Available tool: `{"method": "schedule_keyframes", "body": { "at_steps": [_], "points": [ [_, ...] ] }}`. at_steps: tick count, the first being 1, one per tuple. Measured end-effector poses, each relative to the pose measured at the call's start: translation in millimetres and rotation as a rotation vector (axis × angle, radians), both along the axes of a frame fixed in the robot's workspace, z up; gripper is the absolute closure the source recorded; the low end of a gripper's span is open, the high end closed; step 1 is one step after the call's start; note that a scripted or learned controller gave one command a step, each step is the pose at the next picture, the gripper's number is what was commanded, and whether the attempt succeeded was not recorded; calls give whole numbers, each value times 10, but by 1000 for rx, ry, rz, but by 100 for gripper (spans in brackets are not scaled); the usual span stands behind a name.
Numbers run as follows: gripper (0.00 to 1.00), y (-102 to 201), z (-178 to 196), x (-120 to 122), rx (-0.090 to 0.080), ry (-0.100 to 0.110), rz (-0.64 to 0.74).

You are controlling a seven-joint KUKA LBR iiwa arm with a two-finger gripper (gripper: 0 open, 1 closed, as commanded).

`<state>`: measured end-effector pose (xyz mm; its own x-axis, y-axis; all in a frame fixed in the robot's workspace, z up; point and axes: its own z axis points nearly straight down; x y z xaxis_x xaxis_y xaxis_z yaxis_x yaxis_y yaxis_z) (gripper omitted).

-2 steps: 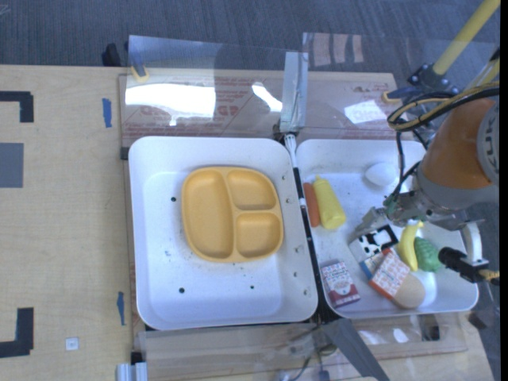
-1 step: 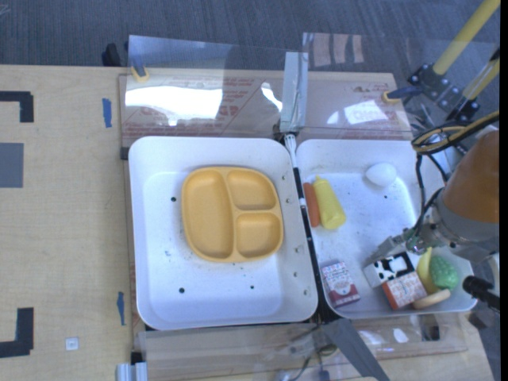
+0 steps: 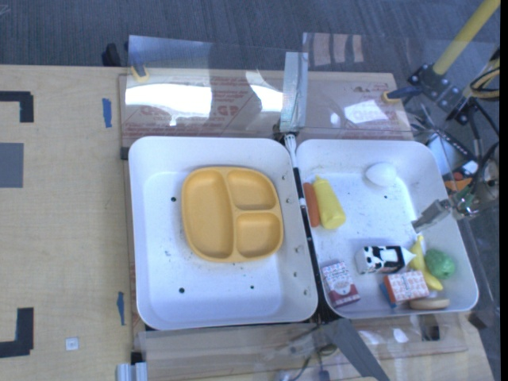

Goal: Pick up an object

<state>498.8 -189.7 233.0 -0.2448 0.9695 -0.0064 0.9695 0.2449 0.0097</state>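
The divided plate [image 3: 232, 213] is yellow-orange and the two bins [image 3: 159, 292] are white. The toy cow [image 3: 384, 258] is black and white. The bottle [image 3: 328, 203] is yellow.

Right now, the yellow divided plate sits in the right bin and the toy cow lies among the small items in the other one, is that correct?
Not quite: the yellow divided plate sits in the left bin, as the camera view shows. The toy cow does lie among the small items in the other one, the right bin.
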Motion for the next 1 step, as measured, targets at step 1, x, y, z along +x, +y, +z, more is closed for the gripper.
{"method": "schedule_keyframes", "body": {
  "at_steps": [1],
  "points": [
    [0,385,-1262,-63,7,7,-606]
  ]
}}
